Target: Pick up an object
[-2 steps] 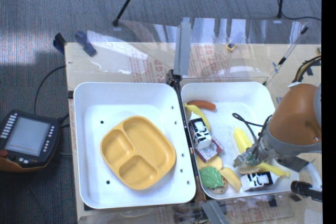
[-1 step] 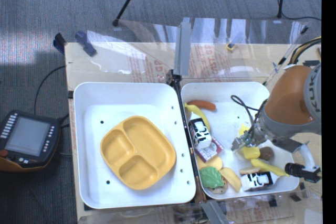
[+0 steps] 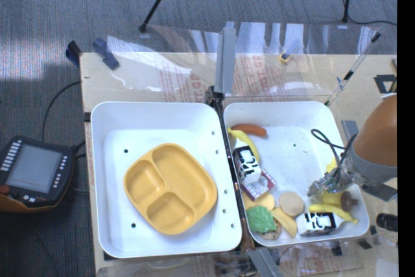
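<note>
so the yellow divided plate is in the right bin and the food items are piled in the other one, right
Not quite: the camera view shows the yellow divided plate in the left bin. The food items, such as the banana, are piled in the right bin.

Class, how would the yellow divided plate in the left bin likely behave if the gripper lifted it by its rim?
The yellow plate looks like moulded plastic, so probably stiff and light. Its smooth, thin rim may slip. Being wide and gripped at one edge, it would likely tilt.
</note>
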You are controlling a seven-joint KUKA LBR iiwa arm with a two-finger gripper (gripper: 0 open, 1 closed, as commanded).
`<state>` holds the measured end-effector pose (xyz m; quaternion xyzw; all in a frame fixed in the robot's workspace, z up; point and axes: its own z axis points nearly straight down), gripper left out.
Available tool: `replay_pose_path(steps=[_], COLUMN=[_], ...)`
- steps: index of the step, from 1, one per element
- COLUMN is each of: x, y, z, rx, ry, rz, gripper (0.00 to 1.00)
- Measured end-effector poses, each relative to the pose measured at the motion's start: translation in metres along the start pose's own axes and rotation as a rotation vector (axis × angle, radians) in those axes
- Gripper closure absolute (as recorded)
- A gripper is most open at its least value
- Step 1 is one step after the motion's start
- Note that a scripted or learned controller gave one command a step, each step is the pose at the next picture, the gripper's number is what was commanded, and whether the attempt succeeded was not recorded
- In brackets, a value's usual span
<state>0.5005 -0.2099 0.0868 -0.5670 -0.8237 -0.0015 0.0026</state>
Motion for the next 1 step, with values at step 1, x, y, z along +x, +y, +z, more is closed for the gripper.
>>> replay_pose_path(steps=[1], x=[0.0024], y=[0.0734], z=[-0.0623], rx=[-0.007], ry=[-0.008], rz=[0.038], gripper=[0.00])
